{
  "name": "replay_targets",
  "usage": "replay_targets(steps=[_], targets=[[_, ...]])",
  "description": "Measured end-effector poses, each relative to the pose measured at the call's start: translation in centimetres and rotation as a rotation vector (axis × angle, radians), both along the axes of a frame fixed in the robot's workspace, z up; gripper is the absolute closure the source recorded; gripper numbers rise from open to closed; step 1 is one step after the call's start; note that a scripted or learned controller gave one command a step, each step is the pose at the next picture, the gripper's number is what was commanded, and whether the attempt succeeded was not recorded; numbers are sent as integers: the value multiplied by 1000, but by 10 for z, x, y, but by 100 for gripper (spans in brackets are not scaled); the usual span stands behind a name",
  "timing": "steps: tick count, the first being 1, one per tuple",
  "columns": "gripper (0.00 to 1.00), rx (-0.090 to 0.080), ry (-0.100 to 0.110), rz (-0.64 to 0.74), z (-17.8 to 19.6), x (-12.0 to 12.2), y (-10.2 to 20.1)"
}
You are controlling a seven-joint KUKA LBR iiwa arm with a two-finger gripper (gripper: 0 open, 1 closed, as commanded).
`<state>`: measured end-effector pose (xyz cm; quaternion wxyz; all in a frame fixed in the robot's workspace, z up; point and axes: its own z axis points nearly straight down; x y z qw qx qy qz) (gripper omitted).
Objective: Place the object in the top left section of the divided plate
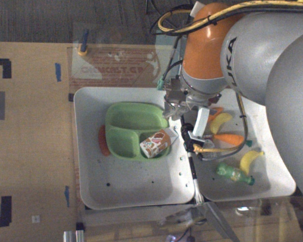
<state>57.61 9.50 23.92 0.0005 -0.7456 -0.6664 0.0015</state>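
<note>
A green divided plate [126,130] lies in the left white bin [91,180]. A small brown and white carton [155,145] lies on its side in the plate's lower right section, tilted against the rim. My gripper [173,111] hangs over the plate's right edge, just above and to the right of the carton, and nothing is visibly held in it. The grey arm and its orange band cover the bench behind the gripper.
A red object [102,140] sticks out from under the plate's left rim. The right bin [278,185] holds two yellow bananas [220,122] [250,159], an orange carrot [228,139] and a green bottle [234,174]. A cable loops down from the wrist.
</note>
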Motion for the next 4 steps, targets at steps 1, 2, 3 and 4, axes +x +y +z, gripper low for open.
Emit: replay_targets(steps=[1, 2, 3, 4], targets=[[100, 1, 1, -11, -60, 19, 73], [100, -3, 3, -819, -62, -12, 30], [0, -3, 3, -817, -62, -12, 32], [0, -2, -1, -845, -71, 51, 41]])
